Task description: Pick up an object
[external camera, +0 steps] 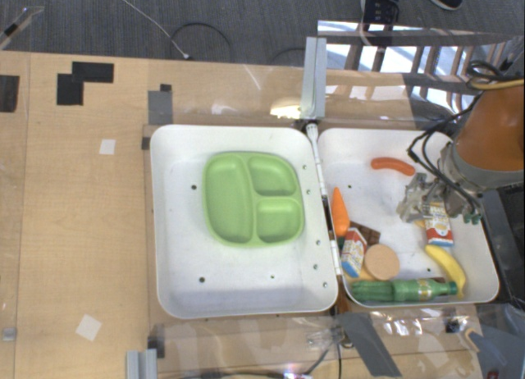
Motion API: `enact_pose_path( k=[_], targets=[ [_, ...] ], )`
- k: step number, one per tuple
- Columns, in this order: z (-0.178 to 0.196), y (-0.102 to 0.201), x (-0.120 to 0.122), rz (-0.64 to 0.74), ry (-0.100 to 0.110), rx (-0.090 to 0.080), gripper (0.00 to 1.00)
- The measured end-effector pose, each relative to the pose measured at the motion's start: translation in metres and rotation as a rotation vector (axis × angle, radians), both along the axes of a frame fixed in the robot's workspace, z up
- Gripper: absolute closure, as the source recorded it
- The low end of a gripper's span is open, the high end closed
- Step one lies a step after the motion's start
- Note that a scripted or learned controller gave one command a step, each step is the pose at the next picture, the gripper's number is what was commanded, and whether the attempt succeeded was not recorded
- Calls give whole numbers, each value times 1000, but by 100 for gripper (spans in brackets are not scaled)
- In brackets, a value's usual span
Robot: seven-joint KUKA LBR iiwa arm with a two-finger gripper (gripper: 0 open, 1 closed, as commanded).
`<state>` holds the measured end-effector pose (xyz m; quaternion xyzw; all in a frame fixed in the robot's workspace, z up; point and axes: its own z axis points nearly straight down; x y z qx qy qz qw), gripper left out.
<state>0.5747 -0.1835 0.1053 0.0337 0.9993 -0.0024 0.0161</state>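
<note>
The tool (420,203) hangs low near the right bin's (490,287) right edge, just above a small packet (439,230); I cannot tell its opening. The banana (447,265) lies just beside it, so crowding could spoil the grasp.

Tool (426,202): finger state indiscernible amid cabling. Arm (492,135) cut off at the frame's right edge. Carton (440,230) beneath the tool partly hidden.
</note>
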Motion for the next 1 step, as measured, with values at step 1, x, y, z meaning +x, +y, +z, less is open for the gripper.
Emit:
enact_pose_path(
  k=[1],
  targets=[
    [152, 50, 4, -49, 6, 4, 100]
  ],
)
